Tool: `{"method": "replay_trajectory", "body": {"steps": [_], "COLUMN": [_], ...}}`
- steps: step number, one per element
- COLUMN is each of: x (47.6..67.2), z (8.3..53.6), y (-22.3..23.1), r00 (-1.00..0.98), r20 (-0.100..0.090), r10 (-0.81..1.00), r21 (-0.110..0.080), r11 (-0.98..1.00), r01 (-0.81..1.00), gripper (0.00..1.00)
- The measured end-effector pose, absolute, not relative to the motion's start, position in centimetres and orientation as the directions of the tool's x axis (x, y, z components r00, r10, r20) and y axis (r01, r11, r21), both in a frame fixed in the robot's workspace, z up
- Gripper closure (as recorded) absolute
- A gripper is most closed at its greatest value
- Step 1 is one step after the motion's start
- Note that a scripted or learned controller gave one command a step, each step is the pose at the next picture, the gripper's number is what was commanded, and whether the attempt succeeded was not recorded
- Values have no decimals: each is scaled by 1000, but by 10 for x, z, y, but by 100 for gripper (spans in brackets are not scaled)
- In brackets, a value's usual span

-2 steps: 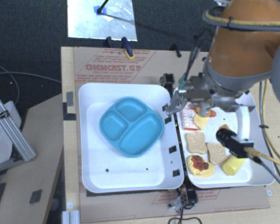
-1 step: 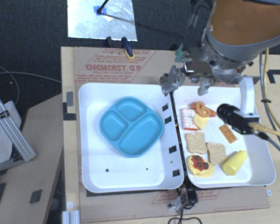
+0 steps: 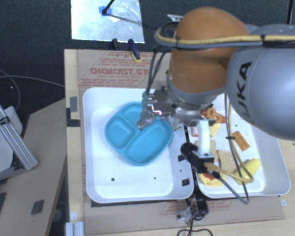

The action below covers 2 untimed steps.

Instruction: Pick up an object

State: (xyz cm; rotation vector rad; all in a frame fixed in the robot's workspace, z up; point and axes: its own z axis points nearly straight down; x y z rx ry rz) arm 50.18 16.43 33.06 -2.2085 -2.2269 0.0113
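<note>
Over the left white bin, the gripper sits low at the upper right edge of the blue plastic divided plate, which lies flat near the bin's middle. Whether it is spread or pinching the rim, I cannot tell; the orange-banded wrist hides much of it. To do this step well, one finger should probably go inside the plate's raised rim and one outside, squeezing firmly before any lift. A shallow bite would likely let the plate tip and slip out. Right of the plate, small food-shaped toys crowd the other bin.
</note>
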Motion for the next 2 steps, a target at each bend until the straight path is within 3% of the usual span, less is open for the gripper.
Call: {"method": "replay_trajectory", "body": {"steps": [1,2], "x": [531,486], "z": [358,308], "y": [130,130], "r00": [1,0], "r20": [1,0], "r10": [1000,1000], "r21": [4,-5], "r11": [-1,0], "r01": [1000,1000], "gripper": [0,0]}}
